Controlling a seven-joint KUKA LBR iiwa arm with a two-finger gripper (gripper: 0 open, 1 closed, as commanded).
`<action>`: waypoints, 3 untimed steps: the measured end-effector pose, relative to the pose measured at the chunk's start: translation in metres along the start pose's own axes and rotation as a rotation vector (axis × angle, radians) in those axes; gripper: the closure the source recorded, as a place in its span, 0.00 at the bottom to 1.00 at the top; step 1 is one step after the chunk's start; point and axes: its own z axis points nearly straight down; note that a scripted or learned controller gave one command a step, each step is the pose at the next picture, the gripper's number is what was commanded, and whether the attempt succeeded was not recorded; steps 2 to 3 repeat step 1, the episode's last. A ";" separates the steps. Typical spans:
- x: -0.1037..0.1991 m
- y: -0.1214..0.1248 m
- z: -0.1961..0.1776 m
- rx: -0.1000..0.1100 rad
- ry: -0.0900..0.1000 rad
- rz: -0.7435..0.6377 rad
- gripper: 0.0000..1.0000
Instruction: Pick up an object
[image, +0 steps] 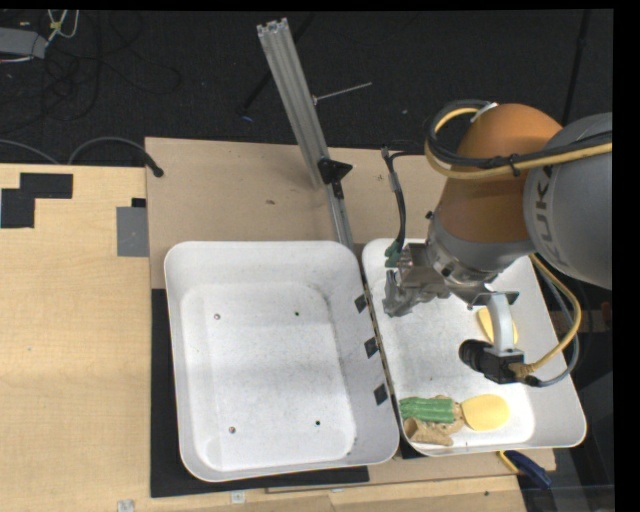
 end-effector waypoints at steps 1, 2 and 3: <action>0.055 -0.024 0.012 0.001 0.000 -0.001 1.00; 0.055 -0.024 0.012 0.001 0.000 -0.001 1.00; 0.055 -0.024 0.012 0.001 0.000 -0.001 1.00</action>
